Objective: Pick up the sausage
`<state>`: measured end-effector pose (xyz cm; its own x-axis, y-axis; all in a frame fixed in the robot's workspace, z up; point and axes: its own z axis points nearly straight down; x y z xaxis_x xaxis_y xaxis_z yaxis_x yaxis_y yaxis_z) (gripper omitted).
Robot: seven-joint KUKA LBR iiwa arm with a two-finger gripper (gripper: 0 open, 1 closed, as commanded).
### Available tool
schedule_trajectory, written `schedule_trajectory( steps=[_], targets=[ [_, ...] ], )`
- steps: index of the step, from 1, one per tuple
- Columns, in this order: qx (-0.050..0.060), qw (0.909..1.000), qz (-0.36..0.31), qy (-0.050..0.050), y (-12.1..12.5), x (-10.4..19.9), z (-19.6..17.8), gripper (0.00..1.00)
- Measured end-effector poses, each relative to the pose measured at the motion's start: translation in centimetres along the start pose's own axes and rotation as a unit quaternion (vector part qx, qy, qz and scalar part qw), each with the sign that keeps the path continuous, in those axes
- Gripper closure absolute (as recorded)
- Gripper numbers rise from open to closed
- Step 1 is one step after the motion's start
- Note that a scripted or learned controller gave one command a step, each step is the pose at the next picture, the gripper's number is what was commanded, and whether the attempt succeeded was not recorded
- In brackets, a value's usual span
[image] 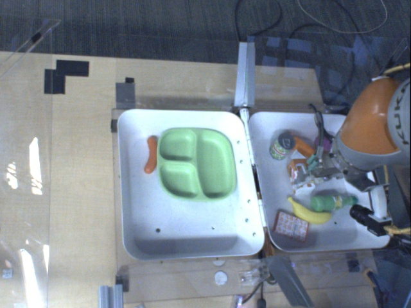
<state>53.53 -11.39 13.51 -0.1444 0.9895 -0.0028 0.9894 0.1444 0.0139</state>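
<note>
The sausage point(150, 154) is lying in the left bin point(135, 236), just beside the green tray point(196, 162), while the gripper point(313, 170) is hovering over the right bin point(359, 239), jaw opening indeterminable.

sausage point(151, 154): orange-red, I read it as plain
divided plate point(196, 162): pale green all over
left bin point(135, 204): white
right bin point(340, 233): white
banana point(308, 213): yellow
bottle point(331, 202): green
can point(281, 146): green label, dark top
small box point(292, 226): I see a red-brown chequered print
arm point(376, 117): grey with an orange band
bench point(64, 191): light wood tone, black marks at far left
</note>
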Motion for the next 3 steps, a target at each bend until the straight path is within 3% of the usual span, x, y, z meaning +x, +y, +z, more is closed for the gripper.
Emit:
schedule_trajectory(
  steps=[1,2,3],
  targets=[
    [-0.011,0.9972,-0.074,-0.006,-3.4,3.0,2.8,1.0],
    [0.001,0.9959,-0.09,-0.001,-1.8,10.0,-5.2,1.0],
    [0.004,0.9998,-0.018,0.001,3.9,6.9,-9.2,1.0]
  ],
)
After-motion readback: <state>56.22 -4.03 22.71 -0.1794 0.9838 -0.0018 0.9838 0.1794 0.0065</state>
